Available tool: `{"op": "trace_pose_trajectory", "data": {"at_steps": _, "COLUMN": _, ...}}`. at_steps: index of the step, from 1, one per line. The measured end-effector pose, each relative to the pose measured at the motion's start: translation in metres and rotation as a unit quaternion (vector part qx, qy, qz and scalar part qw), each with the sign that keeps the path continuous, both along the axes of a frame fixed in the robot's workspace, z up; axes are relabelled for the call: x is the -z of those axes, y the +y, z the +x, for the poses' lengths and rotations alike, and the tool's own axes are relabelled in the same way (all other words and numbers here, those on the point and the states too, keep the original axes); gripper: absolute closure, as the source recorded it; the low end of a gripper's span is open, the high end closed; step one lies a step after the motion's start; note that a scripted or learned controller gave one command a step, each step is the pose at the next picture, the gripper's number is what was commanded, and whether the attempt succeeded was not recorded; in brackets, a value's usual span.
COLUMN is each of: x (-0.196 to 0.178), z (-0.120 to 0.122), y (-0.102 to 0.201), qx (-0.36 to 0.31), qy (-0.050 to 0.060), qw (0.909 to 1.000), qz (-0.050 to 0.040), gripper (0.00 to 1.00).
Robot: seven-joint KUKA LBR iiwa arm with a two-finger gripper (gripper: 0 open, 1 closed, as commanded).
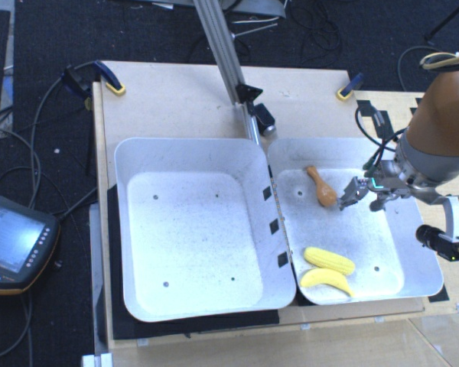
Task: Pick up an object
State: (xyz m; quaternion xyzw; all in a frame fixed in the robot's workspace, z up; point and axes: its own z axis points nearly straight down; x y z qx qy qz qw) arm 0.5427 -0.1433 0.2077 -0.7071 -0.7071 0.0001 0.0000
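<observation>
- Gripper (355, 193), right of centre in the frame, sits just beside the wooden spoon (321, 186); finger state cannot be told.
- Corn cob (330, 260) and banana (326, 281) lie lower right.

The left bin (187, 228) offers a broad bare floor, open to approach from above on every side. In the right bin (382, 239) the room is tighter: a wooden spoon (320, 187) lies near the back, just beside the gripper (357, 193), and a corn cob (330, 260) and a banana (326, 281) lie close together at the front left corner. Bare floor remains between these and toward the right wall. A slanted metal pole (223, 48) stands over the back where the bins meet
</observation>
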Motion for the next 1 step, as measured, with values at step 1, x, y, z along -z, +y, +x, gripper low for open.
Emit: {"op": "trace_pose_trajectory", "data": {"at_steps": 1, "x": 0.0001, "z": 0.0000, "y": 0.0000, "qx": 0.000, "qy": 0.000, "qw": 1.0000, "qz": 0.0000, "gripper": 0.00}}
